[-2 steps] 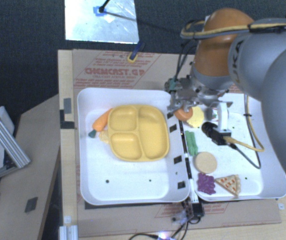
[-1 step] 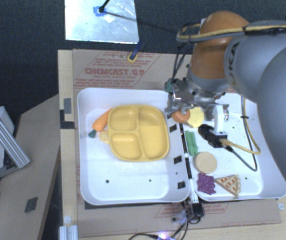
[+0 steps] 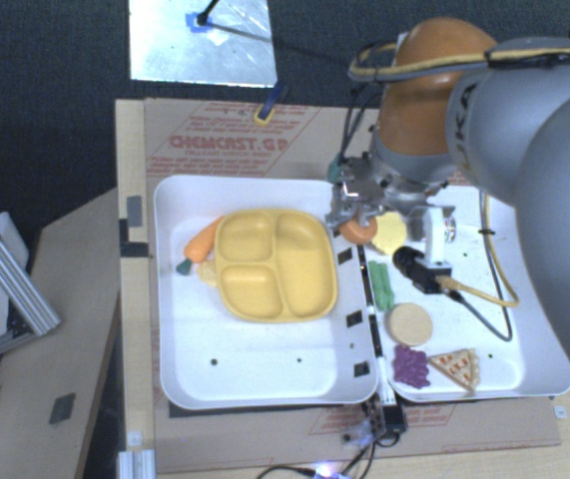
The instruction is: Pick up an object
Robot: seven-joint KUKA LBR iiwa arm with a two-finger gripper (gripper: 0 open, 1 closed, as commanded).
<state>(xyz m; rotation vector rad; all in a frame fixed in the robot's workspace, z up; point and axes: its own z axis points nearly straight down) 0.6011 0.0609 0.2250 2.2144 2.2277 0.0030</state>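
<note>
Right now the tool [image 3: 352, 211] hangs directly above the orange piece [image 3: 358, 232].

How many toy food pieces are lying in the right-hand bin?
6 visible: an orange piece and a yellow piece beneath the end effector, a green piece by the divider, a tan round cookie, purple grapes, and a pizza slice. The arm may hide more.
</note>
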